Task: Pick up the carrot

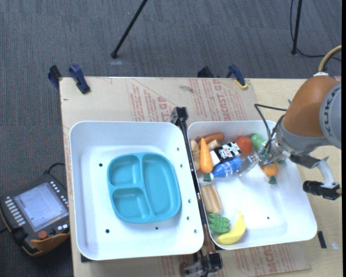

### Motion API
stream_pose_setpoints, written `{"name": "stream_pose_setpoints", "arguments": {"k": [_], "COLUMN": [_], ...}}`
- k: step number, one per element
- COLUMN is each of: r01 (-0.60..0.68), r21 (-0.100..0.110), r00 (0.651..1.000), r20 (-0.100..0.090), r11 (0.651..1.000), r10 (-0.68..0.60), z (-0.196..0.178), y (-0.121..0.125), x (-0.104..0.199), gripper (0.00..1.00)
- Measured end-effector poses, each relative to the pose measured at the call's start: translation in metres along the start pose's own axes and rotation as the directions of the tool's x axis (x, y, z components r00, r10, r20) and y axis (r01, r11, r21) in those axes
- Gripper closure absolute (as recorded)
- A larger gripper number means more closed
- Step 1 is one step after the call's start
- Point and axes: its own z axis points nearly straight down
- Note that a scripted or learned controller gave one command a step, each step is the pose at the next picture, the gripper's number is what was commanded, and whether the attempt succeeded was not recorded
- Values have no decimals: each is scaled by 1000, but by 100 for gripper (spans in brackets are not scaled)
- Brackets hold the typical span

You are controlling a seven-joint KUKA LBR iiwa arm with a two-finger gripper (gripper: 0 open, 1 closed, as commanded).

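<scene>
Here, gripper (pixel 265 161) in right bin (pixel 300 212), beside small orange item (pixel 270 170); finger state: can't tell. Carrot (pixel 205 155) lies near bin's left wall, w/ other toy foods.

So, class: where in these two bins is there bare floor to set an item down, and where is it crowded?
Bare patches: the left bin floor around the blue tray, and the right bin floor between the banana and its right wall. Crowded: the right bin's upper left, around the carrot and the gripper.
</scene>
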Motion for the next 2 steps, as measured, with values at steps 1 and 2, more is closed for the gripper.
{"name": "stream_pose_setpoints", "arguments": {"k": [1, 2], "r01": [-2, -125], "r21": [1, -3], "r00": [1000, 992], "r20": [7, 15], "r11": [1000, 992], "r10": [2, 126], "z": [-10, -140], "y": [-1, -9], "x": [-3, 43], "gripper": [100, 100]}}
